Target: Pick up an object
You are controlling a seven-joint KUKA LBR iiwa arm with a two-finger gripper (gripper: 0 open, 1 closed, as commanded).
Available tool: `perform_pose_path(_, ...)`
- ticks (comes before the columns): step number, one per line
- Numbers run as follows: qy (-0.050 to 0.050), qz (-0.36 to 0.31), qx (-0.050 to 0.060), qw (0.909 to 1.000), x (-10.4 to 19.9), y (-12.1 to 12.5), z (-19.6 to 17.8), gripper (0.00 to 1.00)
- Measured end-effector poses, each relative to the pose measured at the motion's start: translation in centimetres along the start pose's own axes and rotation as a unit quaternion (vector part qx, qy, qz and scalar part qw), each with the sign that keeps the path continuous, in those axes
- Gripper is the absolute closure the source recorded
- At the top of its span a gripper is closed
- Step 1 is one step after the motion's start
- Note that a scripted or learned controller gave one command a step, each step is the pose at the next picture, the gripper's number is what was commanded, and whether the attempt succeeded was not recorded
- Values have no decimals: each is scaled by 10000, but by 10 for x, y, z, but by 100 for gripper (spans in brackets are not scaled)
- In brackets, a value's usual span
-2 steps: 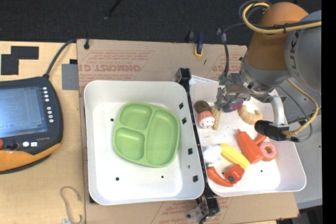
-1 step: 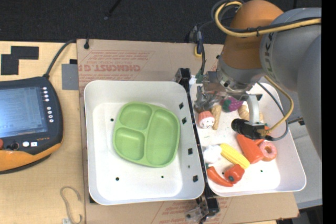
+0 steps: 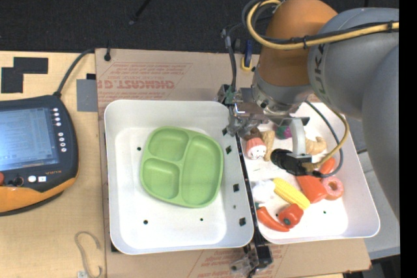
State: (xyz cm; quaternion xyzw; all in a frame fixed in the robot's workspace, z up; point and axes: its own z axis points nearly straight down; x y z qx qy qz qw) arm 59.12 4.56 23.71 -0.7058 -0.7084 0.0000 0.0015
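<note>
Likely target: small pink-and-white rounded plastic toy (image 3: pixel 256 149), lying at the upper left of the shallow white right bin (image 3: pixel 365 208), close to the wall it shares with the other bin. No object is named by the task, so this is a judgement from nearness alone. The gripper (image 3: pixel 249 125) is hanging just above and beside it, over the dividing wall. Wrist and cabling are covering it, so I cannot tell how far open it is, and nothing is showing in its grasp. The toy is looking smooth and hard, glossy, short and stubby, so it may roll or slip under a pinch. The other toys are lying loose and jumbled, as if tipped in. A ribbed yellow plastic corn cob (image 3: pixel 290 193) is slanting mid-bin, touching an orange plastic block (image 3: pixel 311 187), and a pink ring-shaped toy doughnut (image 3: pixel 335 187) is lying just beside the block. A curved red plastic chilli pepper (image 3: pixel 272 220) is lying near the front wall. A lumpy beige toy (image 3: pixel 316 145) is sitting toward the back; I cannot tell what it is. The shallow white left bin (image 3: pixel 120 140) is holding a green moulded plastic tray with three compartments (image 3: pixel 182 169), flat, matte and slightly skewed. Both bins are resting on printed brown cardboard (image 3: pixel 163 78). A grey and orange handheld control pendant (image 3: pixel 32 150) is lying well apart at the left.
</note>
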Motion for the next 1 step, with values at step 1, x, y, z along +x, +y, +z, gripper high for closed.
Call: perform_pose_path(1,-16,15,22,10000,-4,3,21,100)
